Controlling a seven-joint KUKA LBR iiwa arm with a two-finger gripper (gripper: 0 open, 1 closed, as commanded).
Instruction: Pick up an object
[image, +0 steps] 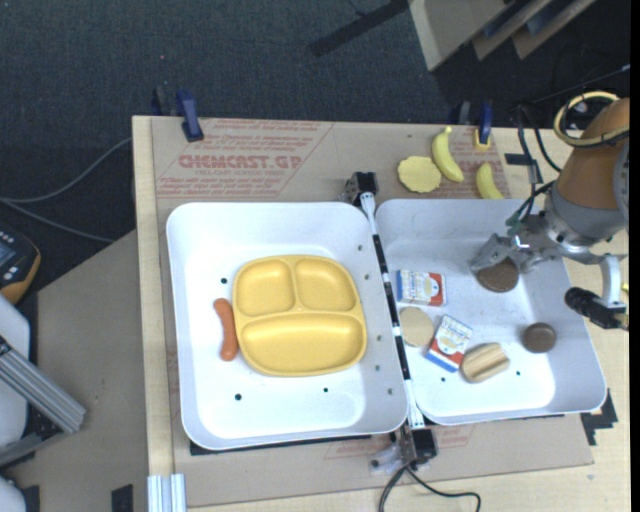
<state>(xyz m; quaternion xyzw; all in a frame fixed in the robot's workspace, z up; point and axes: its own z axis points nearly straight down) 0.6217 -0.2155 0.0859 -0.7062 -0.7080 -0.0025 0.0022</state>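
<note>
Currently the gripper (503, 255) sits over the right bin (570, 400), near its far right edge, just above a brown round piece (497, 276) — finger state cannot be told. Toward that bin's near edge — a bun (484, 362), small carton (450, 341), dark puck (539, 337). Left bin (200, 400) carries a yellow divided tray (298, 314)

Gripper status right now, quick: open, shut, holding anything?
Gripper: in the right bin, right at a brown disc; open or shut, and any hold on it, cannot be told.
</note>
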